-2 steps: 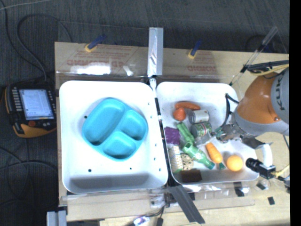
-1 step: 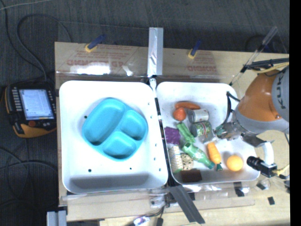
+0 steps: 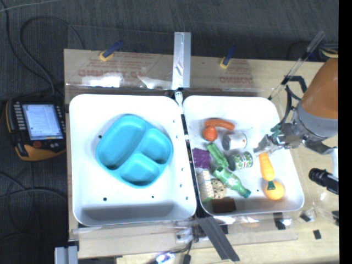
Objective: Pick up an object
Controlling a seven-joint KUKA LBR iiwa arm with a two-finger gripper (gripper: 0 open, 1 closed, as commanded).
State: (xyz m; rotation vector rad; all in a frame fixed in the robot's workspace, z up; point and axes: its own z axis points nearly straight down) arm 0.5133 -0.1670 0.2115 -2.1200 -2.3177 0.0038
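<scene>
The blue tray (image 3: pixel 135 149) sits alone in the left bin (image 3: pixel 82 202), the toys, like the yellow carrot (image 3: pixel 266 166), are piled in the right bin (image 3: pixel 286 199) for picking, and the gripper (image 3: pixel 268 142) hovers just above them, holding nothing.

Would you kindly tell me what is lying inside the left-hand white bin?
The left white bin holds a blue divided tray with three compartments, resting near its middle. Whatever lies beneath the tray is covered, so it cannot be seen.
</scene>
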